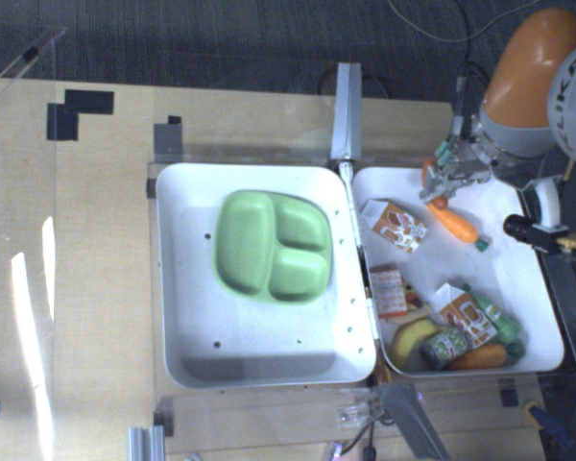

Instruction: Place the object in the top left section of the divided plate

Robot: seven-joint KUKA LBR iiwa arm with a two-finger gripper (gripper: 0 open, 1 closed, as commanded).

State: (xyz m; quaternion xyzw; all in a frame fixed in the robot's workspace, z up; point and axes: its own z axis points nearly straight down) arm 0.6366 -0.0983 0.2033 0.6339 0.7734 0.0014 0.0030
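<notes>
So the gripper (448, 176) is hovering over the far corner of the right bin (547, 301), hanging off the grey arm (557, 75) with the orange band. Honestly can't tell from this angle what it's doing, the tip is just a small blur of metal right at the top end of a carrot (454, 222). That carrot lies just below the tool, slanting away from it toward the bin's right wall. A small orange-and-white carton (397, 225) sits a bit to the tool's lower left. Further down from the tool, toward the near edge of the same bin, there's a pile: a flat snack packet (389, 291), a banana (413, 335), a dark can (447, 347), another carton (470, 317), a green bottle (500, 322) and a second carrot (480, 357) all bunched together. The green divided plate (274, 246) is well off to the tool's left, sitting in the left bin (187, 334), with nothing in any of its sections, so the top left one hasn't got anything in it yet.
</notes>
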